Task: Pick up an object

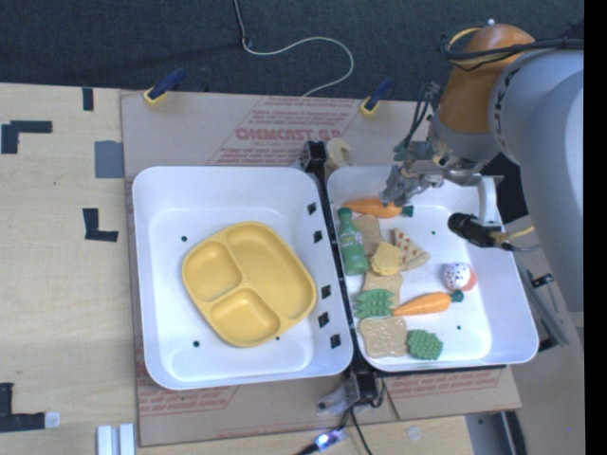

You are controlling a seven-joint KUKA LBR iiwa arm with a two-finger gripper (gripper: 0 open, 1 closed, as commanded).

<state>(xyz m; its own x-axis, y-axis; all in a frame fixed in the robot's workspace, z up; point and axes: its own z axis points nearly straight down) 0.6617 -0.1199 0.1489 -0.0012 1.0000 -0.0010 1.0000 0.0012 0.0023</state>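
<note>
We see the gripper (396, 194) at the right bin's (503, 335) upper left, directly over an orange carrot (372, 209); how it stands is unclear. We judge the carrot light, rigid, slick plastic, best pinched across its thicker middle.

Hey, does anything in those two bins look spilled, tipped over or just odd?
Nothing looks spilled or broken. The green bottle lies on its side among the toy food heaped in the right bin. The yellow tray sits askew in the left bin.
</note>
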